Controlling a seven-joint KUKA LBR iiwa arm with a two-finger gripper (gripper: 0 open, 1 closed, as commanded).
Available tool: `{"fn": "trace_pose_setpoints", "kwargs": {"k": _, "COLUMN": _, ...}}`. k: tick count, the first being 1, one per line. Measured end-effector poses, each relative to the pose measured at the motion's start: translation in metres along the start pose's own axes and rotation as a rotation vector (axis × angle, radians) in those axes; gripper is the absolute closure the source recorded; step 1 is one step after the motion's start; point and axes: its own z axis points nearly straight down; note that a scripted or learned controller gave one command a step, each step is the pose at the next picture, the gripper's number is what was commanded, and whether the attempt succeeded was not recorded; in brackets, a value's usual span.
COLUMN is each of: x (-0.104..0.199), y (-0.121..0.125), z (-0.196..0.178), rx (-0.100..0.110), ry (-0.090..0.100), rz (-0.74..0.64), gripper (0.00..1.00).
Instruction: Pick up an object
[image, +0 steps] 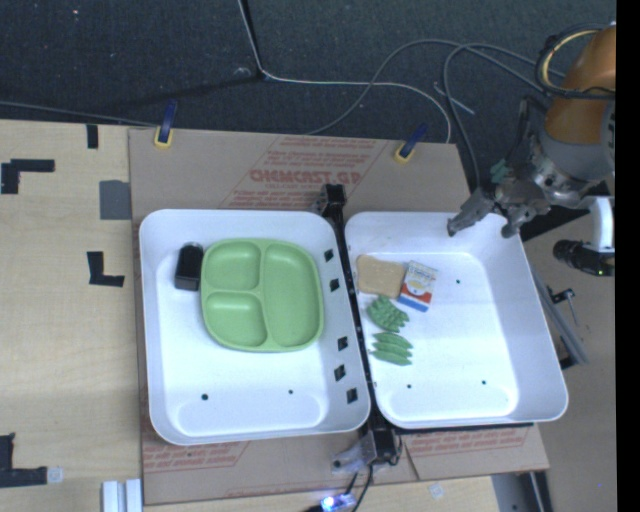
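My gripper (487, 222) hangs open over the far right corner of the right bin (480, 390), its two dark fingers spread with nothing between them. In the right bin's left part lie a tan cracker-like slab (377, 274), a small white, red and blue carton (418, 284) and two green pea pods (388, 313) (393, 347). All of these are well to the left of and nearer than the gripper. The left bin (240, 410) holds a green divided plate (263, 294) and a small black block (188, 266) beside the plate's left edge.
The two bins meet along a central seam with black clips (344, 330). Cables (400, 80) trail over the dark cloth behind the bench. Yellow and blue clamps (408, 146) (164, 128) pin the cardboard sheet at its far edge.
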Motion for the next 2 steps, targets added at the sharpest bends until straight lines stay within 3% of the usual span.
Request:
{"fn": "trace_pose_setpoints", "kwargs": {"k": 1, "x": 0.001, "y": 0.003, "z": -0.009, "rx": -0.014, "ry": -0.003, "rz": -0.004, "gripper": 0.0}}
{"fn": "trace_pose_setpoints", "kwargs": {"k": 2, "x": 0.007, "y": -0.001, "z": 0.037, "rx": -0.01, "ry": -0.003, "rz": -0.004, "gripper": 0.0}}
